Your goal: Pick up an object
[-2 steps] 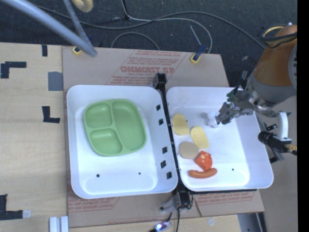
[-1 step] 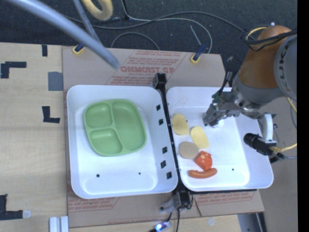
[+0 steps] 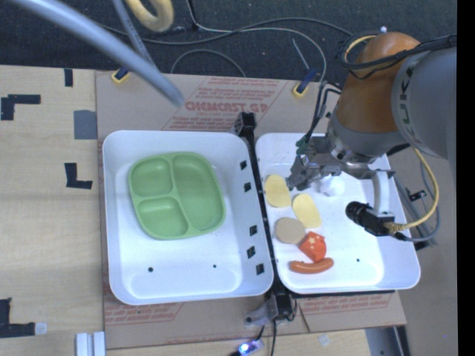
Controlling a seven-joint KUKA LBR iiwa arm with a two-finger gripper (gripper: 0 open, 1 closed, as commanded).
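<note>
- Nearest to us, at the bottom of the camera view, we see the front rims of two shallow white bins sitting side by side on a cardboard sheet [image 3: 223,99] that covers the wooden surface [image 3: 37,199].
- In the right bin [image 3: 401,273], closest to the front, a red-orange sausage-shaped piece [image 3: 310,265] lies flat, with a small red tomato-like piece [image 3: 315,245] touching it just behind.
- Just left of the red piece we see a round tan-brown piece [image 3: 289,231], near the divider between the bins.
- Behind those lie two pale yellow pieces: one [image 3: 306,209] tilted beside the tan piece, the other [image 3: 277,191] further back and closer to the divider.
- In the left bin [image 3: 119,273] a green divided plate [image 3: 177,194] with three compartments rests toward the back half, well apart from the food pieces.
- The end effector [image 3: 310,170] hangs over the back part of the right bin, just beside the rear yellow piece; we cannot tell from this angle how its tips stand, and we see nothing between them.
- Above it the arm's orange band [image 3: 375,80] and grey body [image 3: 438,102] reach in from the right, with cables looping around them.
- Farthest back, beyond the cardboard, dark flooring carries loose black cables [image 3: 223,28], and a grey bar [image 3: 89,32] crosses the upper left corner.
</note>
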